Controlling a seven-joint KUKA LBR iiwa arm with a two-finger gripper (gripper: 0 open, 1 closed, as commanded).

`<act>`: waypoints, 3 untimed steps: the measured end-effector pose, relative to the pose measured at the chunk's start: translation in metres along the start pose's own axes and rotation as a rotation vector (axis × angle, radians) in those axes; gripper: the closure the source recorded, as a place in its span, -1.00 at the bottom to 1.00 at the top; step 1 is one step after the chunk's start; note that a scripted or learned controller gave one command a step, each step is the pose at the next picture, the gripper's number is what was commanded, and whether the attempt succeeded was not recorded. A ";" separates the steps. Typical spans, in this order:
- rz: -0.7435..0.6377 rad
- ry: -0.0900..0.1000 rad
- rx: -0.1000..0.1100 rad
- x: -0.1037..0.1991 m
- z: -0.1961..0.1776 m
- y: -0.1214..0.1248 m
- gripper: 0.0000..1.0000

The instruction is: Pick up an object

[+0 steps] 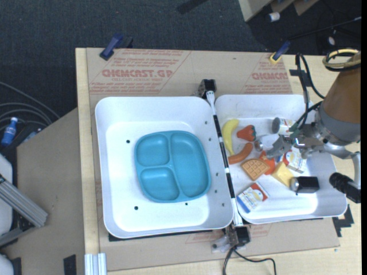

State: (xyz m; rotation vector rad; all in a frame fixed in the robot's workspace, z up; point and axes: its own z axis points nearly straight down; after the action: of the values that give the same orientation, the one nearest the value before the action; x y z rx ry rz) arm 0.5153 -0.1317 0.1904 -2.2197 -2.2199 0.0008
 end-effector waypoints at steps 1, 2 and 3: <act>0.000 -0.004 -0.013 0.000 0.101 0.068 -1.00; -0.003 -0.002 0.028 0.018 0.106 0.146 -1.00; -0.002 0.000 0.019 0.020 0.097 0.147 1.00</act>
State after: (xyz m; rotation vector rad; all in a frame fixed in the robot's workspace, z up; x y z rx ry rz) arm 0.6626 -0.1111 0.0932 -2.2083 -2.2121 0.0222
